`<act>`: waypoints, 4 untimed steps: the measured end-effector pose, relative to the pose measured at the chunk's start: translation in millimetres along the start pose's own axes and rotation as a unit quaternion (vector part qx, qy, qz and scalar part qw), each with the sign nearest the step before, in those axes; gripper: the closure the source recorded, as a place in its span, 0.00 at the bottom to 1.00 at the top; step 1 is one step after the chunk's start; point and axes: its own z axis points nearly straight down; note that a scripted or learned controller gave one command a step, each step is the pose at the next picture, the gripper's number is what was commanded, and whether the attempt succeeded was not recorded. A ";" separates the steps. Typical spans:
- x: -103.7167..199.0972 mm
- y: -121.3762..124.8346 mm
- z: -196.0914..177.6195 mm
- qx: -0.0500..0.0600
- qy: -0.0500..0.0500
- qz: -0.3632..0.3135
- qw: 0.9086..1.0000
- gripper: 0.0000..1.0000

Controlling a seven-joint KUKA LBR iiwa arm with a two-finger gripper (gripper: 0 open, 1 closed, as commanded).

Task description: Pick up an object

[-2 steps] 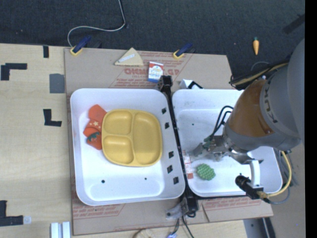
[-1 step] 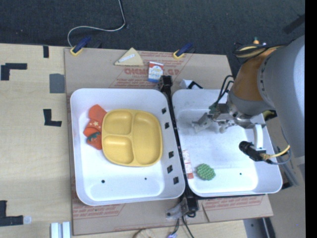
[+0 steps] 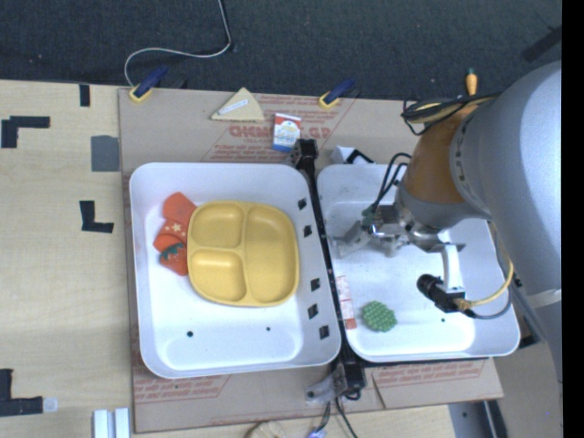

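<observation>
Because the arm (image 3: pixel 511 162) bulks in from the right and covers much of the right bin (image 3: pixel 493 340), its hand (image 3: pixel 365 235) is seen low over that bin's far left part, near the divider; whether the hand is apart or together I cannot tell, and nothing shows between it.

The tabletop (image 3: pixel 55 272) carries a brown board with the two bins on it. In the left bin (image 3: pixel 146 336) lies a yellow divided plate (image 3: pixel 245 252), with an orange toy (image 3: pixel 173 231) touching its left edge. On the board, far of the bins, lie a pale wedge (image 3: pixel 239 107) and a small carton (image 3: pixel 286 132).

The likeliest thing to pick is the small green object (image 3: pixel 378 316), lying alone on the near floor of the right bin, close to the divider and apart from the hand.

To do the step well, I would judge the hand should travel toward the near side until it is centred over the green object, then come straight down, keeping clear of the bin wall. It looks soft and low, so the grip wants to reach close to the floor before closing.
</observation>
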 end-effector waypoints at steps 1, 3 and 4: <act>-1.4 88.8 -39.6 0.000 0.000 -0.001 1.000 0.00; -25.8 63.0 0.1 -0.001 0.001 -0.001 1.000 0.00; 3.3 55.1 0.6 0.000 0.000 0.000 1.000 0.00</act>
